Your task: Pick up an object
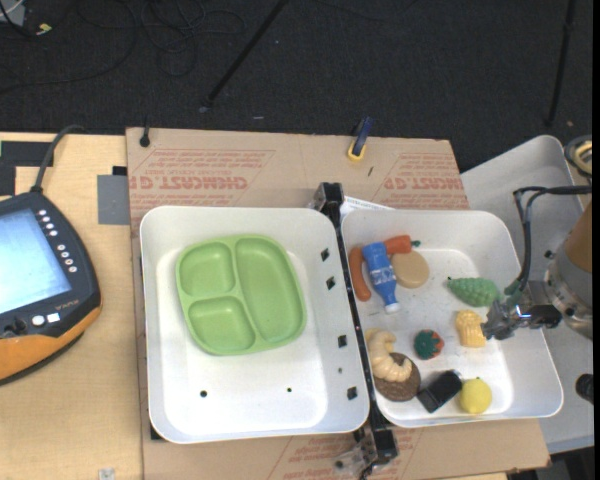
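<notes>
The right bin (525, 368) holds several small items: a blue bottle (380, 274), a red sausage (358, 274), a tan disc (413, 270), a green leafy toy (473, 290), a yellow corn piece (469, 328), a red and green strawberry (428, 343), a brown muffin (398, 376), a black block (440, 390) and a lemon (475, 396). My gripper (503, 321) reaches in over the bin's right side, just right of the corn piece and below the leafy toy. I see nothing held in it.
The left bin (170, 388) bears a green divided plate (241, 294). A tablet pendant (30, 278) lies on the bench at far left. A black clamp bar (342, 308) runs between the two bins. Cables (525, 228) hang near the arm.
</notes>
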Robot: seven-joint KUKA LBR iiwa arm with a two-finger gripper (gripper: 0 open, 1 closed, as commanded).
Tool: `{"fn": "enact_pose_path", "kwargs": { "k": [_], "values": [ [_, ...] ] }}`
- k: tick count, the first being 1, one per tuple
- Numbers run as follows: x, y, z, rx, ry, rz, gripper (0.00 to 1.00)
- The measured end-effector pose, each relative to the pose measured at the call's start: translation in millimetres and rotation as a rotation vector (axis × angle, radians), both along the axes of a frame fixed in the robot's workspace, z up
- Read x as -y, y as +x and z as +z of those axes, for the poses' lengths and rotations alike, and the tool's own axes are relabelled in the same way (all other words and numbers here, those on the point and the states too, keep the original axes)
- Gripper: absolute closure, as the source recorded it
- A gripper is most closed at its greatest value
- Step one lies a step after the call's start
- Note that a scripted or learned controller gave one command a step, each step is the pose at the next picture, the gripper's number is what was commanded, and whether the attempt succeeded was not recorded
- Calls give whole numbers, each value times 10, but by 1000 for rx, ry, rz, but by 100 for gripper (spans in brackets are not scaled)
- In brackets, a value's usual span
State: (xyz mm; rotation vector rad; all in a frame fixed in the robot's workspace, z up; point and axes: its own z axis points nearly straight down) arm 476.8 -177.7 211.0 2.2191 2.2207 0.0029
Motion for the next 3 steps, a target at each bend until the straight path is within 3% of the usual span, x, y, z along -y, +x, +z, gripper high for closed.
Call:
{"fn": "enact_pose_path", "kwargs": {
  "k": [1,3],
  "values": [
    [9,4,173,-3,0,0,100],
    [-987,530,12,-5,2,4,100]
  ]
}}
